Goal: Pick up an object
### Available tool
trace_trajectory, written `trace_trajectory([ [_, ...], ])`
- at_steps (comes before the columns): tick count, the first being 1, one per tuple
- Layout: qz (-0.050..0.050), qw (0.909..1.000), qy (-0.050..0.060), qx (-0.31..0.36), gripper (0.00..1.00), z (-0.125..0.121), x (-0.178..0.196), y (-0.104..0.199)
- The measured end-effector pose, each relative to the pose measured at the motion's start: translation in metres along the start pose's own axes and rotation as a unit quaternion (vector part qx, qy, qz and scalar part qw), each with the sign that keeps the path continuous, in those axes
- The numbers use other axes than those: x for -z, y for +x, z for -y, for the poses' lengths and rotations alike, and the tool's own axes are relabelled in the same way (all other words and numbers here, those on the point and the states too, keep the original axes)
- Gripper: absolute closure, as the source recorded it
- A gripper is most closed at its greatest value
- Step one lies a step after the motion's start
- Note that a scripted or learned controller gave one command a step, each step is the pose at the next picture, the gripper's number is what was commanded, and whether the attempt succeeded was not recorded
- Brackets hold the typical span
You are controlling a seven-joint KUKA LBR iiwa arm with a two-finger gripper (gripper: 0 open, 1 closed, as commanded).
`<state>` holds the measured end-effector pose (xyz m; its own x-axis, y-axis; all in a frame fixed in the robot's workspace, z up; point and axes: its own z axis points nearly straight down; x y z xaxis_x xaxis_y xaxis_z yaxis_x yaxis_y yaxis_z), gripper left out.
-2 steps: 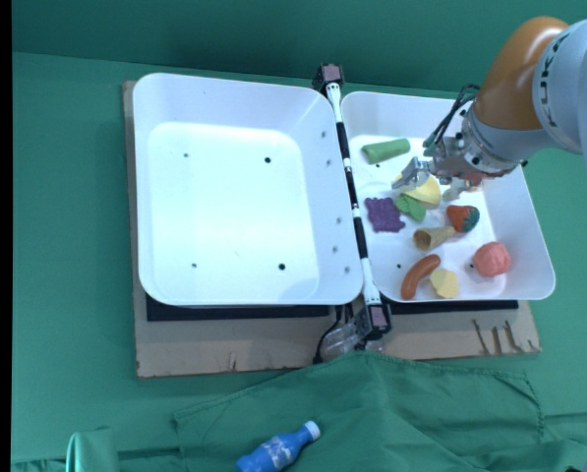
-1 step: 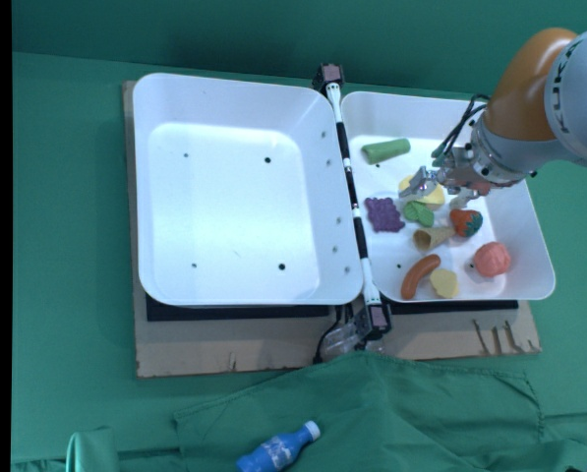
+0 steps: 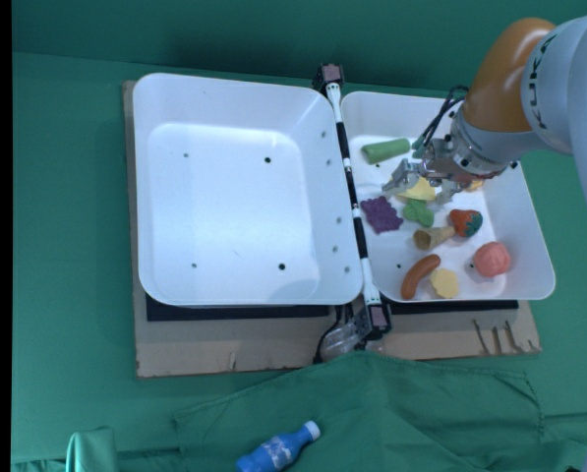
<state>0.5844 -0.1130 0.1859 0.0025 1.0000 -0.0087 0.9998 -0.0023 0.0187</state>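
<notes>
The gripper (image 3: 418, 177) is lowered into the right bin (image 3: 529, 234) beside a yellow wedge (image 3: 421, 191), judged light, stiff, slick, best pinched across its flat sides; its opening cannot be told.

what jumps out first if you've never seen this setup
The grey arm with its orange band reaches in from the right, its gripper low over a cluster of small colourful toy foods in the right bin: a green cucumber, purple grapes, a sausage and a pink ball-like piece. The left bin is a broad white expanse beside it, and a blue bottle lies on the green cloth at the bottom.
</notes>
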Motion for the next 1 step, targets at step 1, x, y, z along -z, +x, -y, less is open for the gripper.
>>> trace_trajectory([
  [1, -0.001, 1.0000, -0.002, -0.001, 0.00, 0.0452, 0.0016, -0.0005],
])
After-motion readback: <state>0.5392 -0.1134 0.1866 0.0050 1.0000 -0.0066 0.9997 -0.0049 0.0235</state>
